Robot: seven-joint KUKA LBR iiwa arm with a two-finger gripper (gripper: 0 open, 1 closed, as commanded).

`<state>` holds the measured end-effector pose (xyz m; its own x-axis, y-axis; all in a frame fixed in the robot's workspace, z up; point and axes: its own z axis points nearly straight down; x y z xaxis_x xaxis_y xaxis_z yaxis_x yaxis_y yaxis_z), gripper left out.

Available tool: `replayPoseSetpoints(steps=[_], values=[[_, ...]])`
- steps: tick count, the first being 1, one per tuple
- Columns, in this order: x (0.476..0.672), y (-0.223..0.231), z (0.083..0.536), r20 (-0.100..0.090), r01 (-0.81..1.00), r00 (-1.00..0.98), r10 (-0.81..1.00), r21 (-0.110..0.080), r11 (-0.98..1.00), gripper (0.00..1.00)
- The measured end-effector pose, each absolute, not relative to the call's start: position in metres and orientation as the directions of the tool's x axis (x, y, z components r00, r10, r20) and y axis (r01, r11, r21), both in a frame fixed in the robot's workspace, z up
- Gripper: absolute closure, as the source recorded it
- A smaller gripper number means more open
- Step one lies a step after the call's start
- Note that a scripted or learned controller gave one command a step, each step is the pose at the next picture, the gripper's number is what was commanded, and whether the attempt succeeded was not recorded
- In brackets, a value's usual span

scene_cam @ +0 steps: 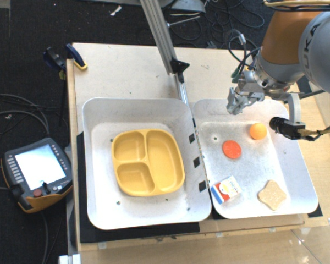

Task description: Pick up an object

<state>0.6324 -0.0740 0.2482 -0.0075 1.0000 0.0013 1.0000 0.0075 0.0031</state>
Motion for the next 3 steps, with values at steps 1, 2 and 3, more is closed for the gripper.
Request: replayPoseSetpoints(steps=[1,2,3], values=[[0.638,-0.022,0.236,0.001,1.0,-0.008,1.0,-0.001,0.008,1.0],[0.655,0.04,0.233,0.002,1.0,-0.009,1.0,0.002,0.009,1.0],[0.672,0.088,0.228,0.001,1.0,-0.007,1.0,0.003,0.007,1.0]])
